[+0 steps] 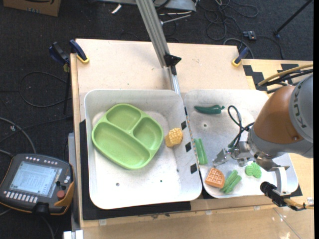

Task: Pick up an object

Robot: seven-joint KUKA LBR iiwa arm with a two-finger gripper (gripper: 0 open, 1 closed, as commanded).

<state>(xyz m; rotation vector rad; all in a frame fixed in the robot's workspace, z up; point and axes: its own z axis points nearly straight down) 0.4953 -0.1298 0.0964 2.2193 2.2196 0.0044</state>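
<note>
My gripper (225,157) hangs low over the right bin (279,103), below the grey arm with its orange band (279,123). Just beneath it lie an orange waffle piece (215,177) and a green pea pod (231,181). A light green leafy piece (253,171) lies to the right of the gripper. A long green bean (200,151) lies to its left, near the bin's left wall. A dark green pepper (209,109) rests at the bin's far side. Nothing is visibly held in the gripper.
The left bin (99,183) holds a green divided plate (127,135) and a yellow corn piece (173,137). A black cable loop (235,116) lies in the right bin beside the arm. A metal pole (154,29) rises behind the bins.
</note>
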